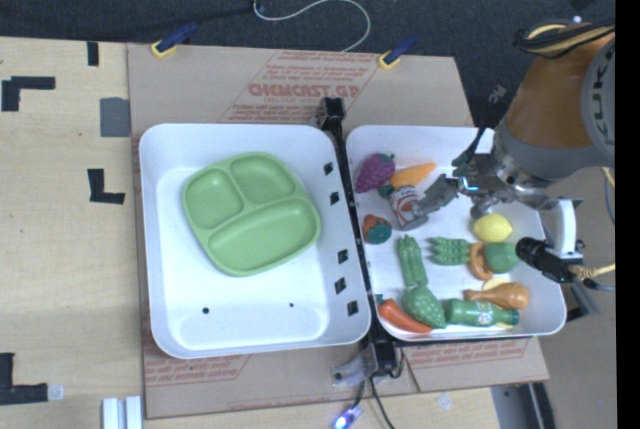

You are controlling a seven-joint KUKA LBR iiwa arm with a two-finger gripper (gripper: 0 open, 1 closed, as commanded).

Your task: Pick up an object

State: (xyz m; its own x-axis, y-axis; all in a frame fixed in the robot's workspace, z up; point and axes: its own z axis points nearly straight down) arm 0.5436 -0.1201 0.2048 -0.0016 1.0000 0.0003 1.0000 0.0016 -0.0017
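The red-and-white can [404,206] lies on its side in the upper left part of the right bin [455,139], just below the carrot [412,175] and beside the purple grapes [375,171]. The tool [436,196] hangs right at it, fingers apart, not clamped on anything. It's small and looks light, rigid and smooth, so probably slippery: best pinched across its round body.
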